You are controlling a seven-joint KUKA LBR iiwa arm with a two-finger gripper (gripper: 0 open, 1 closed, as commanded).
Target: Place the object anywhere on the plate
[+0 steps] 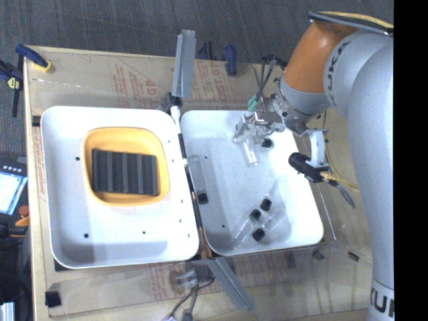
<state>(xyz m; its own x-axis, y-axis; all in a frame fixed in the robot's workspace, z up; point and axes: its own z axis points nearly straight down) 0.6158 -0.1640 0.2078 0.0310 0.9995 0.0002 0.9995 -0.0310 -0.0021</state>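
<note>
Yellow plate (127, 139) in left bin (60, 199); gripper (251, 146) over right bin (221, 179).

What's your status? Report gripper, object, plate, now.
Gripper over right white bin, upper part. Small clear plastic objects with black caps lying loose near bin's lower corner. Yellow rectangular plate with dark grooved centre in left bin.

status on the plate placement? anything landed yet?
Done: nothing shows on the yellow plate in the left bin except its dark ribbed centre. In hand: the gripper hangs over the upper part of the right bin; a clear object seems to sit at it, but a grasp can't be confirmed. Left: clear pieces with black caps lie low in the right bin; carry and placement remain.
</note>
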